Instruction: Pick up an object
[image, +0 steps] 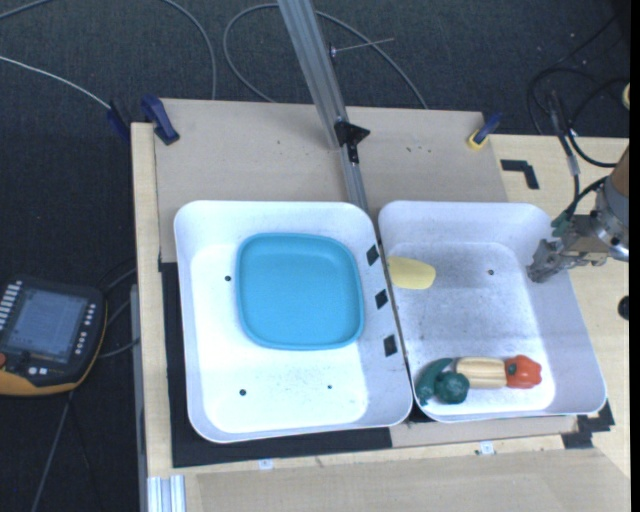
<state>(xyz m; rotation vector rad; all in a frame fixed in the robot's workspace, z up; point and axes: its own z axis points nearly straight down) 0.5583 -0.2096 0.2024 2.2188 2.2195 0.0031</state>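
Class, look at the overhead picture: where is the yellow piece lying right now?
The yellow piece lies in the right bin, against its left wall near the divider, apart from the toys along the bin's near edge.

Two white bins (200, 300), one blue plate (300, 290), one yellow piece (411, 272), one green-tan-red toy (480, 375).

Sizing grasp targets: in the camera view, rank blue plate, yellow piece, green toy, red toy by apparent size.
1. Blue plate, by far.
2. Yellow piece.
3. Green toy.
4. Red toy.
Yellow piece and green toy look close; that order is unsure.
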